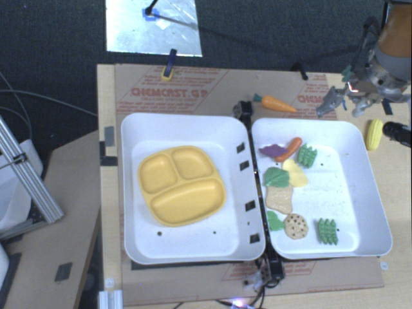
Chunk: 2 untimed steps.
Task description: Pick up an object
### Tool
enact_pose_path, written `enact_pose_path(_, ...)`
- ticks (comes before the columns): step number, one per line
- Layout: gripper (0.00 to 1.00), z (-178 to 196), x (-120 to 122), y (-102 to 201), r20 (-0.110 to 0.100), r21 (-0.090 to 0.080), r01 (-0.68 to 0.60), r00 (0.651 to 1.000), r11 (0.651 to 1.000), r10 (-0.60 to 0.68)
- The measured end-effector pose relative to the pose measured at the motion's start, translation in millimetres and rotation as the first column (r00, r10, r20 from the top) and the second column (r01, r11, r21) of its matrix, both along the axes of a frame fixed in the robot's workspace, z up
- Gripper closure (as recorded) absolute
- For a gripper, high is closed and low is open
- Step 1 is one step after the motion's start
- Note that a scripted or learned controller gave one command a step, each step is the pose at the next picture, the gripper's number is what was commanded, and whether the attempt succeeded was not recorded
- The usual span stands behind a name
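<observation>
You are at the start of this pick: nothing is lifted yet. The gripper (344, 103) hangs just beyond the far edge of the right bin (360, 192), over the bench and not over the food, and its two fingers look spread with nothing between them.

Everything you might take lies inside that right bin, mostly toward its left wall: a purple piece (273, 150) and an orange sausage (291, 147) near the far left corner, a green ridged piece (307, 155) just beside them, a yellow piece (295, 173) touching a green leaf (275, 176), a slice of toast (280, 199) below those, a cookie (295, 225) nearer the front wall, and another green ridged piece (327, 230) toward the front right. In my judgement, what is left is the whole job: come over the bin, descend, close, lift.

Outside the right bin, a carrot (275, 103) lies just past its far left corner and a corn cob (374, 134) just off its right wall. To its left, the other bin (129, 192) holds a yellow divided plate (182, 185). Both bins rest on a brown board (193, 89) on the bench; dark carpet (51, 31) lies beyond.
</observation>
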State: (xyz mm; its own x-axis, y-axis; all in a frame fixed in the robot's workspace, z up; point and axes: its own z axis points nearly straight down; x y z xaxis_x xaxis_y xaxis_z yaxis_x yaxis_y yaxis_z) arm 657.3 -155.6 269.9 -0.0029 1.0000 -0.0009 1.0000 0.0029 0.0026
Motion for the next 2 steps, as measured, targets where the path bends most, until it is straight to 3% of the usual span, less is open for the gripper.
enact_pose_path(1, 0.00, -130, -92, -55, -0.018, 0.003, 0.010, 1.000, 1.000, -0.010)
enact_pose_path(2, 0.00, -166, -14, 10, 0.004, 0.002, -0.009, 1.000, 1.000, 0.009)
